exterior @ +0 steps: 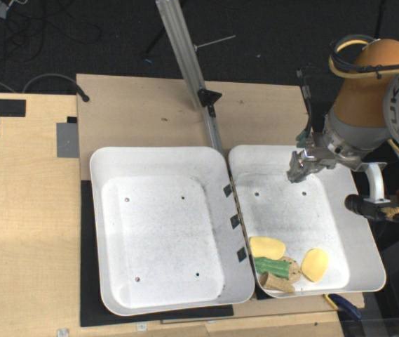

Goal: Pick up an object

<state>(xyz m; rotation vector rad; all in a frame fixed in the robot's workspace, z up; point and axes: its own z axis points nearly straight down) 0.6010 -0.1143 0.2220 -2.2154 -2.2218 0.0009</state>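
Objects for picking: 4 items, all clustered at the near end of the right bin [339,209], against its front wall.
- Item 1: yellow oblong piece [267,247], lying nearest the divider between the bins.
- Item 2: green piece [272,265], just below and touching item 1.
- Item 3: tan piece [280,279], touching the green one at the bin's front edge.
- Item 4: round yellow piece [315,264], just beside the tan piece, to its right.

Left bin [115,167]: no items seen in it.

Gripper [299,167]: positioned over the far end of the right bin, well apart from the cluster. Nothing is visible between its fingers; whether they are open or closed cannot be told at this size.

Tabletop [31,209]: light wood, carries both bins.

Status: no grasp made. By my judgement the task is at its approach stage; reaching the cluster, closing on 1 item and lifting it all remain.
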